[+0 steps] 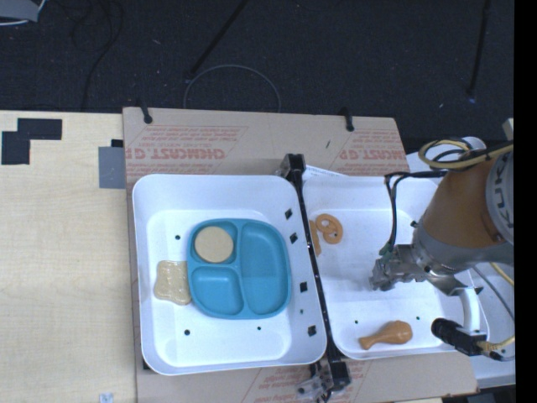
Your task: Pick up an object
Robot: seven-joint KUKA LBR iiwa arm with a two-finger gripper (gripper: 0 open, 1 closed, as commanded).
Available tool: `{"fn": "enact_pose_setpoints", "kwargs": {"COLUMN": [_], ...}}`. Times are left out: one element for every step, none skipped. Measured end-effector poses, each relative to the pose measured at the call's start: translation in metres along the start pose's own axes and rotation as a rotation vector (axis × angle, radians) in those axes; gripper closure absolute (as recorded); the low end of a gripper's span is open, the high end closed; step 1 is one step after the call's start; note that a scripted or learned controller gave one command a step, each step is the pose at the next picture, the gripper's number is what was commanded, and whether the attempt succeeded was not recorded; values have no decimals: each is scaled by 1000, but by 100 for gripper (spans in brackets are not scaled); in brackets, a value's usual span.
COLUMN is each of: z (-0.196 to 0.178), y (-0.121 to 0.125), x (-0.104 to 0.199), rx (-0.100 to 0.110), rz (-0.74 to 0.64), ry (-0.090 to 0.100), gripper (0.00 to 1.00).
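Camera view, looking down on two white bins. The gripper (384, 277) hangs low over the right bin (361, 204), at right of centre; whether its fingers are open or closed cannot be told. Candidate objects lie apart from it: a pretzel (327, 228) toward upper left and a drumstick-shaped toy (387, 335) below. The step appears to be the approach, and the next move calls for centring over one object before descending.

Left bin (159, 342) has a divided tray (252, 284) with a cookie (213, 244) in its 10 o'clock compartment, cracker (172, 282) touching the tray at 9. Right bin (352, 200): pretzel (326, 228) at 10, drumstick (387, 335) at 6, gripper (384, 275) between.
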State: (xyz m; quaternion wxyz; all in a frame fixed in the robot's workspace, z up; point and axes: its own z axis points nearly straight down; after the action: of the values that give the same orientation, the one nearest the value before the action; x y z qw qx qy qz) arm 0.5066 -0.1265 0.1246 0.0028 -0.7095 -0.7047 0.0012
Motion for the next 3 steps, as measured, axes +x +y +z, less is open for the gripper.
{"fn": "enact_pose_setpoints", "kwargs": {"z": [-58,-97,-93], "y": [-5,-4,30], "x": [7,6,55], "rx": [-6,-7,-4], "rz": [-8,-8,-11], "ry": [-2,-2,-1], "gripper": [100,100,100]}}
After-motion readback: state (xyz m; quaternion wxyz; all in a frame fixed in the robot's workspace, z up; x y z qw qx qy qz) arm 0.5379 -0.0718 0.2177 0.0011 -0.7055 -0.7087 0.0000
